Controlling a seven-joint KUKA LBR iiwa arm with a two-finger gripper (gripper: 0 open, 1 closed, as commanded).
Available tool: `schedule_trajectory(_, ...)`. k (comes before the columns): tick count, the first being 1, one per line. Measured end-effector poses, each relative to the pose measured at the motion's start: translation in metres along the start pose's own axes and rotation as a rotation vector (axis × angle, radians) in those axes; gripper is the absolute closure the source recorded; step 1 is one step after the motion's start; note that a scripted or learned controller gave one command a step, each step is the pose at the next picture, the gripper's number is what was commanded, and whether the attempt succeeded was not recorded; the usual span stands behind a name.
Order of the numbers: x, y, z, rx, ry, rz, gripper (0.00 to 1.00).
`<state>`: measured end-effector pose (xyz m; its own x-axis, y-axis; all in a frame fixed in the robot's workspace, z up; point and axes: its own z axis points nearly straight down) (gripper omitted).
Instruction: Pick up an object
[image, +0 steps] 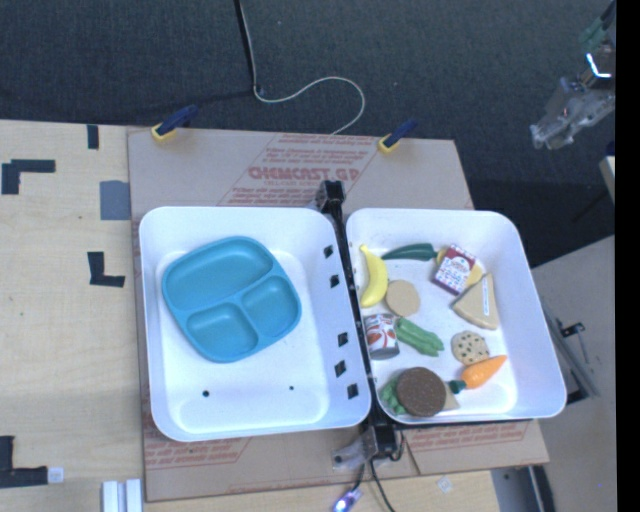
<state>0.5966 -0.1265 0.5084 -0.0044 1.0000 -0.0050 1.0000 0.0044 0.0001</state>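
Observation:
The right bin (530, 300) holds several toy foods: a yellow banana (372, 276), a green pepper (408, 252), a red carton (454, 269), a sandwich wedge (479, 302), a round cracker (403, 298), a small can (381, 336), a green pickle (419, 338), a cookie (469, 347), a carrot (484, 371) and a brown burger (420, 391). My gripper (568, 112) hangs high at the top right, beyond the bench over the dark floor, far from the bins. It is small and blurred, and I see nothing in it.
The left bin (240, 415) contains a blue divided plate (232, 297). Both bins rest on a cardboard sheet (290, 170) held by two clamps. A cable (300, 90) loops behind the bins.

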Motion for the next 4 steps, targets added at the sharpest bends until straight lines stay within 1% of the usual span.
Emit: schedule_trajectory(4, 0.002, 0.002, -0.04, -0.002, -0.005, -0.004, 1.0)
